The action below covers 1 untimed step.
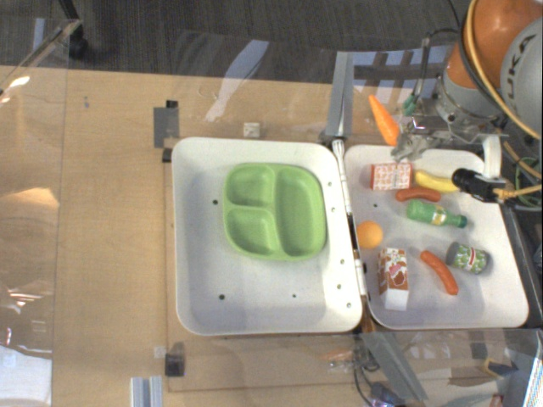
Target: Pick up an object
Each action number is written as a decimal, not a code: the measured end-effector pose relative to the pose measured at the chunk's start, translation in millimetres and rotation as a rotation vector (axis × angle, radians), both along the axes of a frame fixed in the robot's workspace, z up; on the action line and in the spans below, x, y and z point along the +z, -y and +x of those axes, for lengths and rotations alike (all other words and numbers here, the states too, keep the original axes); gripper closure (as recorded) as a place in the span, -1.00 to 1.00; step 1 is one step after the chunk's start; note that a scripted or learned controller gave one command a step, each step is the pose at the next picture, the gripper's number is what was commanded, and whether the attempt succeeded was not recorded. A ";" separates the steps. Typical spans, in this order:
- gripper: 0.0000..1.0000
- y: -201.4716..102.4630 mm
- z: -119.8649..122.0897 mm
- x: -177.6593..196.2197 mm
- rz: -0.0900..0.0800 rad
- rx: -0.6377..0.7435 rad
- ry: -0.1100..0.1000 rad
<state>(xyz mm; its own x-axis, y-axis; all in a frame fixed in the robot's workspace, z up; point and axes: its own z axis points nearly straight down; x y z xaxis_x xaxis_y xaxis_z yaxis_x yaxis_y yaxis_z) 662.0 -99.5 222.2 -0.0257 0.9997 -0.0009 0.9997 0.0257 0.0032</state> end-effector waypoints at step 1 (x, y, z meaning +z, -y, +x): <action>1.00 60.5 -14.9 7.7 -0.001 0.038 0.002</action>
<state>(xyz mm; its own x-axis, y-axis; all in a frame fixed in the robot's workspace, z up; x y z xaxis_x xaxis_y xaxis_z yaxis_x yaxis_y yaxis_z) 647.1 -159.9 229.9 -0.0633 0.9980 -0.0020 0.9980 0.0633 0.0050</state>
